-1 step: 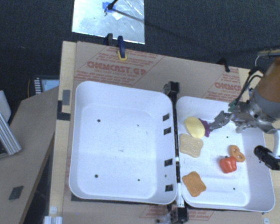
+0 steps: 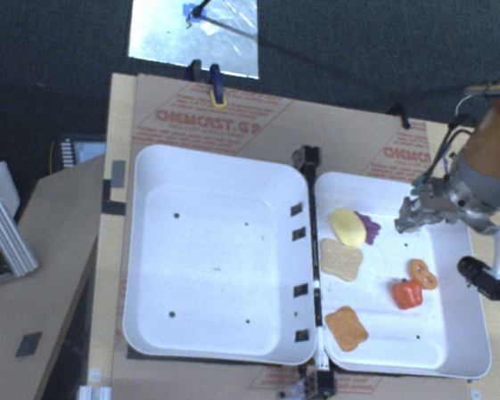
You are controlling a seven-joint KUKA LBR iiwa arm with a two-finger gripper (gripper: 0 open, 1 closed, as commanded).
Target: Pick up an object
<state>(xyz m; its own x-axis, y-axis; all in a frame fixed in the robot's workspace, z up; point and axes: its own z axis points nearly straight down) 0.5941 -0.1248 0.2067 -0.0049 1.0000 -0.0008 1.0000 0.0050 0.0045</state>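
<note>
Nearest, an orange piece [image 2: 346,327] lies at the right bin's [image 2: 461,353] front. Whether the gripper [image 2: 406,220] is open, I cannot tell; it hangs right of a lemon [image 2: 347,226] touching grapes [image 2: 369,226]. Bread [image 2: 341,261], pretzel [image 2: 422,273] and pepper [image 2: 408,294] lie between.

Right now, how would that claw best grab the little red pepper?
From straight above, closing across the red pepper's body. It lies alone on the right bin's floor, with open space on its sides. The pretzel sits close behind it, so the gripper should avoid that side.
</note>
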